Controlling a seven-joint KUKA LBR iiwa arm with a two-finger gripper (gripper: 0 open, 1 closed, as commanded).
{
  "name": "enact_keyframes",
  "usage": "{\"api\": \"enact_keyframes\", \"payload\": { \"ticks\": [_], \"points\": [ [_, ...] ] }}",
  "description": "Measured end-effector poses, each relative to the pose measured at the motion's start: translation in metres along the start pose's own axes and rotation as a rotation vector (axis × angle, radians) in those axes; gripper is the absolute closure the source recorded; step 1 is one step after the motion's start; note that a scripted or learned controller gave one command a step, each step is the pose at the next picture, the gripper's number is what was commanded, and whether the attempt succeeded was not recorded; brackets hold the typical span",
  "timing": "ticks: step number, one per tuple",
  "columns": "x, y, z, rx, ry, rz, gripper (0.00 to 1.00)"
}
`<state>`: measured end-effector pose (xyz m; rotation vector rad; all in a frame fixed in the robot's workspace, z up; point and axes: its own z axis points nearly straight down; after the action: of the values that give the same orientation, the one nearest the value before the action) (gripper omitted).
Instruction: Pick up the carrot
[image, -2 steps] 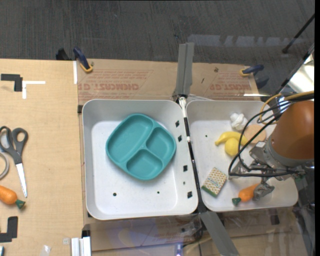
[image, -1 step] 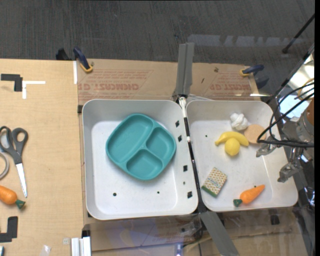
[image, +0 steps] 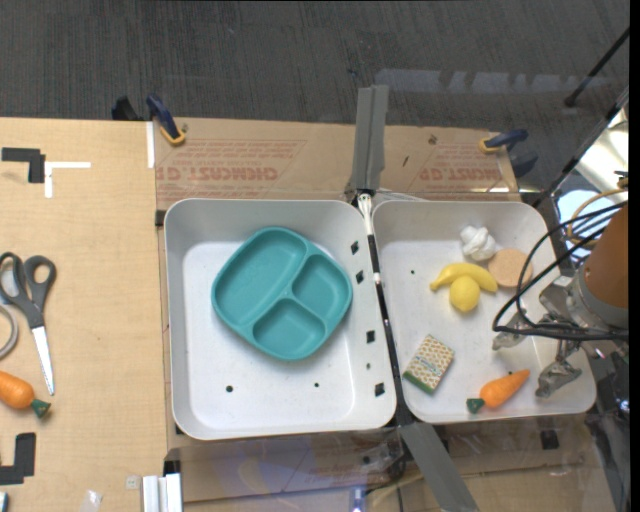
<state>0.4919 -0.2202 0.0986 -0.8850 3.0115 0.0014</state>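
Note:
An orange carrot (image: 499, 389) with a green stub lies near the front edge of the right bin (image: 420, 225), thick end pointing right. My gripper (image: 532, 360) is at the bin's right side, just above and right of the carrot's thick end. Its two fingers (image: 508, 339) are spread apart, open, and nothing is between them. The orange-banded arm comes in from the right edge with black cables looping over the wrist.
The right bin also holds a green-and-white packet (image: 429, 362), yellow fruit (image: 463, 285), a tan disc (image: 510, 267) and a white lump (image: 478, 241). A teal divided plate (image: 283, 292) sits in the left bin. Scissors (image: 30, 300) and a second carrot (image: 16, 391) lie on the bench at far left.

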Motion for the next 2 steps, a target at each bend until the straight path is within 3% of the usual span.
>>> {"api": "enact_keyframes", "payload": {
  "ticks": [1,2],
  "points": [
    [-0.012,0.024,0.006,0.000,0.000,-0.447,0.00],
    [-0.024,0.061,-0.014,0.001,-0.001,-0.422,0.00]
  ]
}}
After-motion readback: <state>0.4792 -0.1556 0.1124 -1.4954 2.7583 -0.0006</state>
